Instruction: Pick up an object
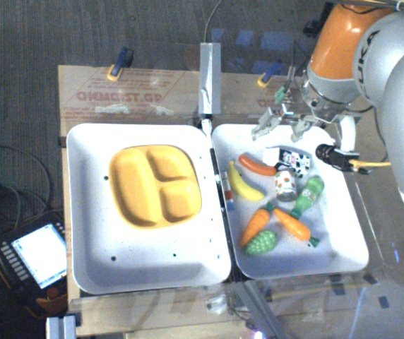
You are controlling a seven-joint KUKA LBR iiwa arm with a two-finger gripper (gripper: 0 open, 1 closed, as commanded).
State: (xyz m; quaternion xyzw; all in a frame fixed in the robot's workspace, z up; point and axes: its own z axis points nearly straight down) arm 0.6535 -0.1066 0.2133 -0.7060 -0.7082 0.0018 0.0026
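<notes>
My gripper (282, 126) hangs over the back edge of the right bin (343, 256), its two fingers spread apart with nothing between them. Below it in that bin lie a red-orange sausage (257, 166), a yellow banana (243, 183), a black-and-white toy (295, 161), a small white can (284, 184), a green bottle (309, 193), two carrots (256, 225) (293, 224) and a green bunch of grapes (261, 242). The sausage and the black-and-white toy are the nearest things to the fingers.
The left bin (89, 210) holds a yellow divided tray (156, 184). A metal post (210, 80) rises at the back between the bins. Clamps (121, 61) sit on the board behind. A tablet-like device (36, 253) lies left of the bench.
</notes>
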